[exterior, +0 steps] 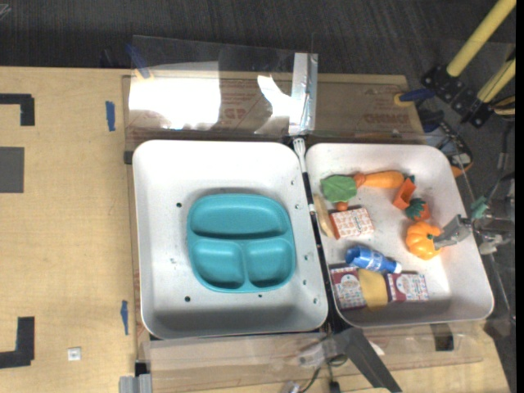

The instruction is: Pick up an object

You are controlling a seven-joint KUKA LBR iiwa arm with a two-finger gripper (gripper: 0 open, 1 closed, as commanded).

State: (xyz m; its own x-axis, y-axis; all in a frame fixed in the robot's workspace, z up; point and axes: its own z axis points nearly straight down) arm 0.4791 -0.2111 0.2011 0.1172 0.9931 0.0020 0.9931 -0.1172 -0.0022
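Reaching in from the right edge of the frame, the end effector (455, 231) sits low over the right-hand bin (479, 289), its grey tip just beside, perhaps touching, the orange pepper-shaped toy (421, 240). Whether it is spread or closed I cannot tell at this size and angle, and nothing is plainly held.

The pepper looks like the nearest candidate for the pick. To do this step well, the tip should be centred over the toy's rounded body rather than brushing its right flank, since a smooth round shape is likely to squirt sideways toward the bin wall. A straight descent and a firm close before lifting would suit it.

Outward from there, a small orange-and-green piece (412, 203) lies just above the pepper, and a carrot-like toy (378, 179) with a green leafy piece (338, 187) lies along the upper part of the bin. Toward the middle sit a small printed box (352, 222) and a blue bottle (372, 260); at the lower edge, a yellow item (372, 287) rests between two red-labelled packets (407, 286). These are near one another, so a stray sweep could disturb them.

The left-hand bin (155, 219) carries a teal divided tray (241, 240). Both bins rest on a cardboard-covered worktop (57, 219) with black and blue tape marks; dark floor (246, 6) shows along the top.
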